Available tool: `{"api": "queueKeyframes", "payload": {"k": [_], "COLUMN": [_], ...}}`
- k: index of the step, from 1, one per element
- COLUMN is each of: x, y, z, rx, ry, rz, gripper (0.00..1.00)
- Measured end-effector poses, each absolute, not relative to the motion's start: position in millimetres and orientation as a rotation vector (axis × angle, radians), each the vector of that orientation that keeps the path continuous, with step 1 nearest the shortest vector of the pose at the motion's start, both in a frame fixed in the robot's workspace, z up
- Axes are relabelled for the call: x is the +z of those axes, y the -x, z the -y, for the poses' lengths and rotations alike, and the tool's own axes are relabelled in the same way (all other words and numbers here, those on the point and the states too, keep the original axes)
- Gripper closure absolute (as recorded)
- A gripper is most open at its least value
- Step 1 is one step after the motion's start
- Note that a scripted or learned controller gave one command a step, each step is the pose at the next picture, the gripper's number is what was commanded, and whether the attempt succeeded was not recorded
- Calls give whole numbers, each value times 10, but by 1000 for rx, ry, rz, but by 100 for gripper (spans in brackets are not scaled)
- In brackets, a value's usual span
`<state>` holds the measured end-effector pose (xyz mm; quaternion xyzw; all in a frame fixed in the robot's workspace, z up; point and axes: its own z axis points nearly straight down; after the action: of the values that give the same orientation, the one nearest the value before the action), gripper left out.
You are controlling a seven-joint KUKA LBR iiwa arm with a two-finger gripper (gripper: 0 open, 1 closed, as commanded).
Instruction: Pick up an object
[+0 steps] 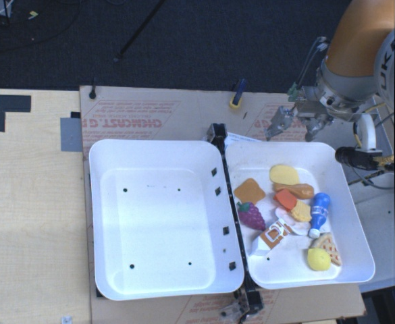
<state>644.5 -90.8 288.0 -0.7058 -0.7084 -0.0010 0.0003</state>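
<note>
Nearest me, the right bin (359, 248) holds the toy food: a lemon (318, 259), a blue bottle (319, 212), purple grapes (252, 216) and a yellow piece (284, 175) further back. Beyond its far rim hangs the gripper (296, 125), fingers spread wide, gripping nothing, touching nothing.

Dark carpeted floor (183, 32) behind a pale wooden desk (28, 214) overlaid with a printed cardboard sheet (150, 110).
</note>
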Motion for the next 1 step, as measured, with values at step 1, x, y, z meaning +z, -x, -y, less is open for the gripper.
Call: {"api": "queueKeyframes", "payload": {"k": [1], "x": [3781], "y": [-6449], "z": [270], "rx": [-9], "ry": [2216], "rz": [2230], "gripper": [0]}}
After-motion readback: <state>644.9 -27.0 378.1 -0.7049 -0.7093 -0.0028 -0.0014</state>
